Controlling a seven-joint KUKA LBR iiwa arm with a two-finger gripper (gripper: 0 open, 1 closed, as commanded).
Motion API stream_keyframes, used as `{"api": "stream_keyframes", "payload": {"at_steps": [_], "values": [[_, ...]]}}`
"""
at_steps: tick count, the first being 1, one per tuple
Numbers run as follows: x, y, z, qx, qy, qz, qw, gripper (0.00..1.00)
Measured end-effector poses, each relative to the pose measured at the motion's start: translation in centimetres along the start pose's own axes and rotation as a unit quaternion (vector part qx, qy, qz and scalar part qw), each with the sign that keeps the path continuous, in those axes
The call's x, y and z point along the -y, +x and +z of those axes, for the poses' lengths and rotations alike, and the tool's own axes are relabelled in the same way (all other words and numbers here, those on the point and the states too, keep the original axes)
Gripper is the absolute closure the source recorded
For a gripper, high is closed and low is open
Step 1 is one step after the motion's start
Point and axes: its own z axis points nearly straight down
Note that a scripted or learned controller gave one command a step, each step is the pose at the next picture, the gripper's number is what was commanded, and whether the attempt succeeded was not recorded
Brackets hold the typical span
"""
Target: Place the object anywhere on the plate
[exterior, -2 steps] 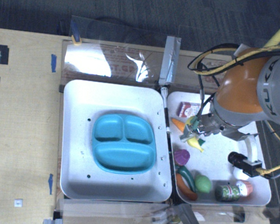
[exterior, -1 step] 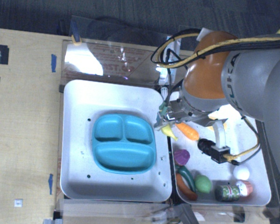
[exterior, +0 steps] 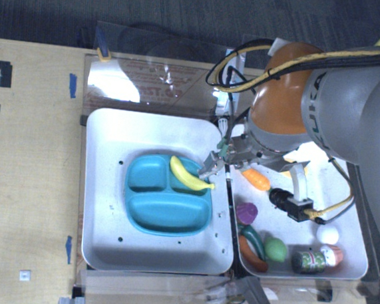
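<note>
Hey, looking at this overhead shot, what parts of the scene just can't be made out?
- Gripper, camera view: its fingers blur against the banana, so grip or mere contact on the blue plate is unclear.
- Right bin: the arm's grey body covers its upper part.
- Bottle: label too small to read.
- Dark and red item: partly behind the green ball, identity unclear.
</note>
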Motion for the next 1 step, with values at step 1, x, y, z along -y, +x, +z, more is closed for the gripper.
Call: {"api": "stream_keyframes", "payload": {"at_steps": [1], "values": [[0.63, -2.49, 0.85, 0.000, 0.002, -0.020, 0.9998, 0.00]]}}
